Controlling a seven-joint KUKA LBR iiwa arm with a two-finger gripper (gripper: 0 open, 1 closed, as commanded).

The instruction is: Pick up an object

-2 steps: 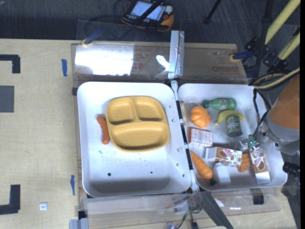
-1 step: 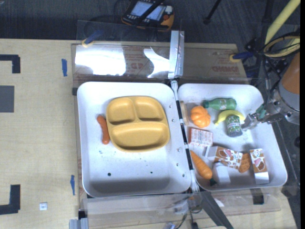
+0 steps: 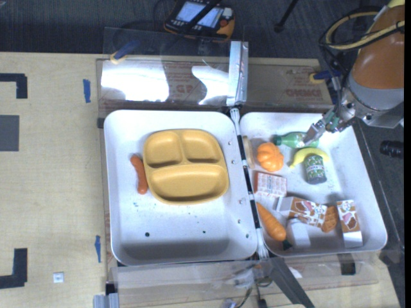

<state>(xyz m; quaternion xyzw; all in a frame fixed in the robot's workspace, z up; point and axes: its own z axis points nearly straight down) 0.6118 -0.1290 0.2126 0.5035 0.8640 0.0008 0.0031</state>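
Bins [image 3: 122,236] fill mid-frame, the left 1 bearing a yellow tray [image 3: 185,165] beside a sausage [image 3: 140,174], the right 1 holding cartons [image 3: 314,213], a carrot [image 3: 271,221], a pumpkin [image 3: 270,157] and a green bottle [image 3: 292,139] just under the gripper [image 3: 318,131], whose grip I cannot tell.

Lighting: bright, overhead. Glare: strong white patches on clear panel [image 3: 167,82] behind bins. Shadows: soft, short. Focus: mildly soft throughout; dark surround.
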